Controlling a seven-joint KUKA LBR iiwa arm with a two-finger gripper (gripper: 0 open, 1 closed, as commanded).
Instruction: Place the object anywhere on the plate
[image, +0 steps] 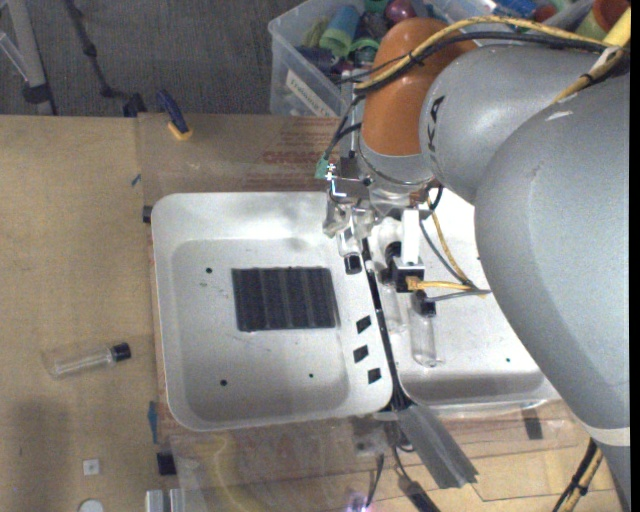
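The plate (285, 298) is a dark ribbed rectangle lying flat in the middle of the left bin (190, 230). A clear vial (427, 338) with a dark cap lies in the right bin (480, 340), close to its left wall and pointing toward the front. My gripper (380, 262) hangs over the ridge between the two bins, just behind the vial and to the right of the plate. The grey arm with its orange band (400, 90) hides most of the right bin.
A second clear vial (85, 357) with a black cap lies on the bench left of the bins. A clear tub of coloured items (320, 50) stands behind the bins. Small black marks (365, 350) line the left bin's right rim.
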